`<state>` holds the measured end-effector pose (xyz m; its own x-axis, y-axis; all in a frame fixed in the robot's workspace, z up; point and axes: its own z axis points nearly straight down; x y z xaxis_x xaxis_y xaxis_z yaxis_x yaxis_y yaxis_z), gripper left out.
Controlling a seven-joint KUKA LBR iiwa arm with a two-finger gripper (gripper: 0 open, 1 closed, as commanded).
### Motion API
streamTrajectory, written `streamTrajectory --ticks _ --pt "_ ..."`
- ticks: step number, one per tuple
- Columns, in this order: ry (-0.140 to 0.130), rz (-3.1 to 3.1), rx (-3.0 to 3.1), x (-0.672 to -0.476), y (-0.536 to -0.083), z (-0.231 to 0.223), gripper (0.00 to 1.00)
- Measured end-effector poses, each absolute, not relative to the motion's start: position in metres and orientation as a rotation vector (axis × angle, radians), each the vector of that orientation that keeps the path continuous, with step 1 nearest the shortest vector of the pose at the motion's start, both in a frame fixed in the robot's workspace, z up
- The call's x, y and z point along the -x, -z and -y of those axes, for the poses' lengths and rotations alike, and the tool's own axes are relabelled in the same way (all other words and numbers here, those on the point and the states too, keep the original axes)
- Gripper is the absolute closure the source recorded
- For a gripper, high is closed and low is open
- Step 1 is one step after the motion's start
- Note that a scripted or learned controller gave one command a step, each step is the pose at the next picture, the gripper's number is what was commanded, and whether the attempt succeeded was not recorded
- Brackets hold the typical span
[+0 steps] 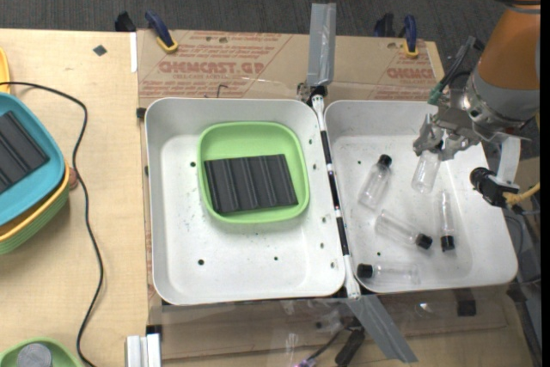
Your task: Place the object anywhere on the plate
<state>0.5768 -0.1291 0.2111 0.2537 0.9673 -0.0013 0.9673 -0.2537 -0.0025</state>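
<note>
The fingers (438, 143) hang over the right bin (481, 266), closed around the top of a clear vial (424, 172) that dangles upright below them. The green plate (252, 142) sits in the left bin (172, 262), well off across the divider, so the carry goes straight leftward.

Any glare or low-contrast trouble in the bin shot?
Camera view: even, soft light, faint shadows; the clear plastic vials nearly vanish against the right white bin; only their black caps stand out. The green square plate with its dark ribbed insert reads sharply. The two-finger gripper is slightly soft.
</note>
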Motion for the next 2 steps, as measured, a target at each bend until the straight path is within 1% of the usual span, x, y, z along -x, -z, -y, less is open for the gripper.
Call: streamTrajectory --ticks 1,2 --pt "-0.004 1.918 2.486 -0.577 -0.211 0.129 0.00" --pt "-0.006 1.561 2.726 -0.558 -0.254 0.108 0.00"
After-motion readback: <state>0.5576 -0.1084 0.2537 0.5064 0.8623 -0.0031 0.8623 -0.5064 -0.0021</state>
